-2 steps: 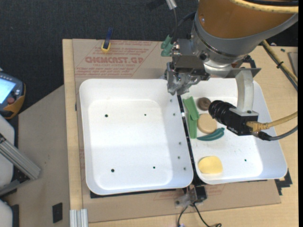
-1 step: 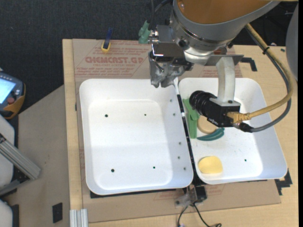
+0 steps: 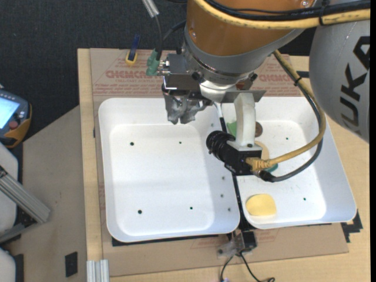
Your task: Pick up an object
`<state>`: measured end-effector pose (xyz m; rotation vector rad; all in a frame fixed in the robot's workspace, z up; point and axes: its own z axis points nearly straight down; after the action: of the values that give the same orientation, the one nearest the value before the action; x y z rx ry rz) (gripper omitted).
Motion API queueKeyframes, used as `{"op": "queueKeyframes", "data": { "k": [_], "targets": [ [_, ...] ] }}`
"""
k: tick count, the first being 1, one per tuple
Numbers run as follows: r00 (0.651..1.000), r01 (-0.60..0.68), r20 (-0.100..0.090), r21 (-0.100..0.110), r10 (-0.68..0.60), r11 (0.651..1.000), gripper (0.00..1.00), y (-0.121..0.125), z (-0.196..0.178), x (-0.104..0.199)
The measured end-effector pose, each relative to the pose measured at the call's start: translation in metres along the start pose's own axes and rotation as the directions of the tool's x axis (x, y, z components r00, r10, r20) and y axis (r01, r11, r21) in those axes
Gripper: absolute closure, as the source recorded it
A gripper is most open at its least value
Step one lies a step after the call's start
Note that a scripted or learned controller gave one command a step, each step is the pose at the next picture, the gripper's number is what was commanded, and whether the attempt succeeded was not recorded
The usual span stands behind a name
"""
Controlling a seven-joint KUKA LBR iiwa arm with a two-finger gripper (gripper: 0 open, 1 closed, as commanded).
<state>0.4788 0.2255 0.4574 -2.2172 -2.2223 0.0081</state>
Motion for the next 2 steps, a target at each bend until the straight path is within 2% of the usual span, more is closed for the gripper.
{"op": "queueKeyframes", "data": {
  "k": [1, 2],
  "targets": [
    [1.0, -0.005, 0.006, 0.012, 0.005, 1.0, 1.0, 0.004, 0.203, -0.01],
    [1.0, -0.005, -0.004, -0.012, 0.005, 1.0, 1.0, 0.032, 0.144, -0.026]
  ]
}}
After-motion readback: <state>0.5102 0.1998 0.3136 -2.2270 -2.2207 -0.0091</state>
